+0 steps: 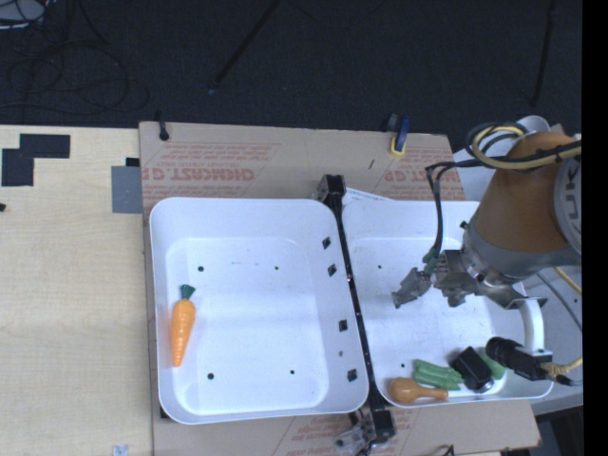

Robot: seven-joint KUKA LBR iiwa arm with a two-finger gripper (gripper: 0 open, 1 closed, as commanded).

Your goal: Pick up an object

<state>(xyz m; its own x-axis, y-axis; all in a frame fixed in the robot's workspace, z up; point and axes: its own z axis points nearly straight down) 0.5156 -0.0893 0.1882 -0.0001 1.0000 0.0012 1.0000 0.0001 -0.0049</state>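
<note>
My claw (410, 293) is over the right bin (380, 255), in the middle part of it, above the bare white floor. It points toward the black divider where the two bins meet. From this view I cannot tell if the claw is wide or narrow, because the grey parts run together. My arm (518, 207) comes in from the right side, and its orange band is above the far right part of the same bin.

The things I can pick are in two places. In the right bin, at the near edge, a green piece (437, 373) lies flat, and a yellow-orange piece (415, 390) with a rounded end lies just beside it, close to the near wall. Both are well apart from my claw, nearer to the camera than it is. In the left bin (247, 255), a toy carrot (181, 326) with a small green top lies along the left wall, with the green end pointing away from the camera.

Both bins stand on a cardboard sheet (285, 160)
</note>
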